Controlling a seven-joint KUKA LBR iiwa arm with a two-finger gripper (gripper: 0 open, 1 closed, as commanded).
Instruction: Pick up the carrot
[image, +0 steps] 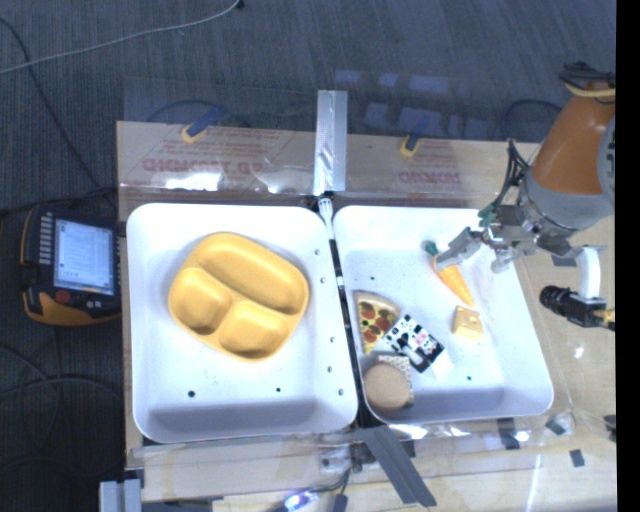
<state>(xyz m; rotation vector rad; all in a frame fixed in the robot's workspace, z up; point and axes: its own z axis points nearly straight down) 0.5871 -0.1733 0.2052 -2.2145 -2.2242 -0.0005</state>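
The carrot (457, 281) is a small orange cone with a green top, lying in the upper middle of the right bin (520, 385). My gripper (481, 250) hangs just above and to the right of the carrot's thick end. Its two grey fingers are spread, so it is open. The left finger (459, 244) sits close over the carrot's top and the right finger (503, 258) stands away from it. The carrot lies on the bin floor and is not between the fingers. The arm, with its orange band, comes in from the upper right.
A pizza slice (374, 320), a black-and-white checkered piece (415, 341), a cheese wedge (466, 321) and a round brown bun (387, 386) share the right bin. A yellow divided plate (238, 293) lies in the left bin (150, 400). A handheld pendant (70, 262) rests left of the bench.
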